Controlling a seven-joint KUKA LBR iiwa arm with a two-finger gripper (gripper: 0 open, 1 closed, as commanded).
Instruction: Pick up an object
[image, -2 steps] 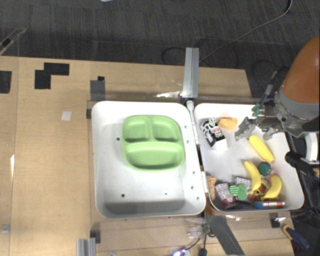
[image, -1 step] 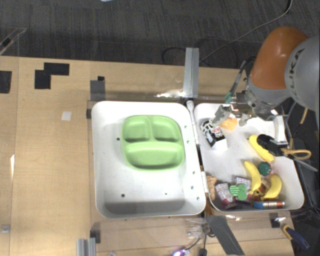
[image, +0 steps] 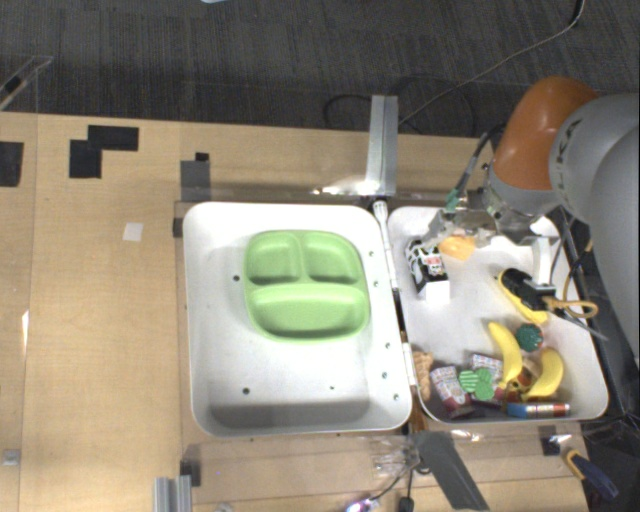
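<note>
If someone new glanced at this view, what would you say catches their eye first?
Probably the green divided plate, lying alone in the left bin. Next, the arm's orange band at upper right, with the end effector low over the far end of the right bin, close to a small orange object. Then the yellow bananas amid clutter at that bin's near end.
</note>
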